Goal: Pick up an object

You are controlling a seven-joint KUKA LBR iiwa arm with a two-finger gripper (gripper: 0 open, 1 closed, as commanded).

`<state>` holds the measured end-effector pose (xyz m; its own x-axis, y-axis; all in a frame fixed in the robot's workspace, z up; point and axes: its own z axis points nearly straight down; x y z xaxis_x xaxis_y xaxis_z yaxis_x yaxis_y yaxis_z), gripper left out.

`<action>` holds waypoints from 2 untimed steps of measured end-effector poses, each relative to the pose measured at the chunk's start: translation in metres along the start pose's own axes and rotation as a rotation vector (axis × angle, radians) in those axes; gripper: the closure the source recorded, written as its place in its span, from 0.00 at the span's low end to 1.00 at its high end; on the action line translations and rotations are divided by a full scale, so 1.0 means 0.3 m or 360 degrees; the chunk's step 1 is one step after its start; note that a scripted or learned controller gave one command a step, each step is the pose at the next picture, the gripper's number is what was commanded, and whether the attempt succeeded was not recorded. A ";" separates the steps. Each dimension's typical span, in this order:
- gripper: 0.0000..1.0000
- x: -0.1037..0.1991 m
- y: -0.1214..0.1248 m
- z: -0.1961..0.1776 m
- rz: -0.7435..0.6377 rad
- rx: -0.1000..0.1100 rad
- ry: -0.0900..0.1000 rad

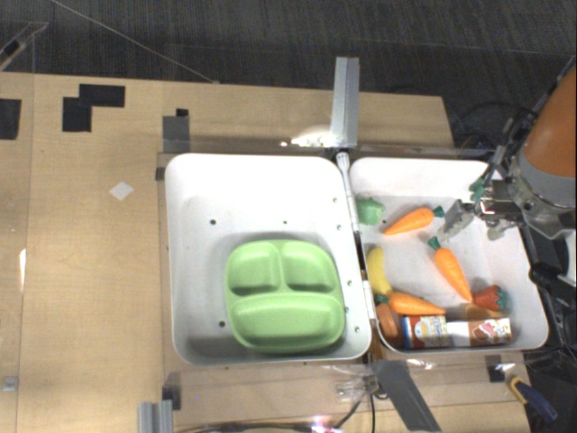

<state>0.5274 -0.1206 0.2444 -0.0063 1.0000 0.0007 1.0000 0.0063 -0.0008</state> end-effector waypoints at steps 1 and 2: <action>0.00 -0.069 -0.046 0.497 -0.0097 -0.0004 0.0000; 1.00 -0.068 -0.041 0.472 -0.0099 -0.0003 0.0003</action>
<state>0.5150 -0.1409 0.1028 -0.0682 0.9977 0.0022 0.9977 0.0682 0.0014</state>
